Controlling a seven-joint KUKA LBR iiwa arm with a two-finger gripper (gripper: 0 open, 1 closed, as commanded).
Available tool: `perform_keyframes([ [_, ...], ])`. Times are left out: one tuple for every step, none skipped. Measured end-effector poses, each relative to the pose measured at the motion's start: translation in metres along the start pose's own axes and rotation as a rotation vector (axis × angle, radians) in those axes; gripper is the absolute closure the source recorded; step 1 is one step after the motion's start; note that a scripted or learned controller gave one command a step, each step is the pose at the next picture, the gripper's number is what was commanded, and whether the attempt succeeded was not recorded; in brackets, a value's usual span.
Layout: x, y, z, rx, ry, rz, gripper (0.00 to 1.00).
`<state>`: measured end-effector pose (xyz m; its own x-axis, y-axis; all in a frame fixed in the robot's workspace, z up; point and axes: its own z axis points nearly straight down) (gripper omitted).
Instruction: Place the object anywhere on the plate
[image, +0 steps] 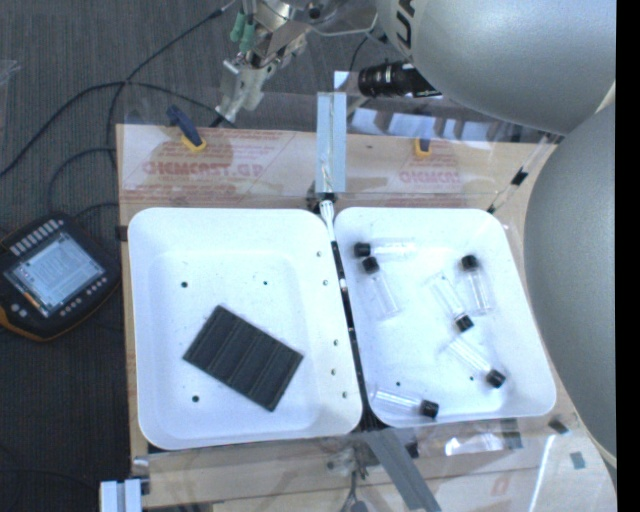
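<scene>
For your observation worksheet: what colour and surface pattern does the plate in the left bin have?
Dark grey to black, with parallel ridges along its length; the plate shows best in the camera view.

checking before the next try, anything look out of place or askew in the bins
Nothing looks damaged or spilled. The clear vials lie on their sides, scattered at all angles in the right bin. The dark ribbed plate sits flat but slantwise in the left bin.
</scene>
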<state>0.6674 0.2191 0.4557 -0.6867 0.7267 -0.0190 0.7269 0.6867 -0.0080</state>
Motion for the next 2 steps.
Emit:
perform_keyframes([
  [-0.0008, 0.0008, -0.0083, 0.002, -0.004, 0.001, 1.0],
  [-0.0015, 0.0017, -0.0165, 0.004, -0.009, 0.003, 1.0],
])
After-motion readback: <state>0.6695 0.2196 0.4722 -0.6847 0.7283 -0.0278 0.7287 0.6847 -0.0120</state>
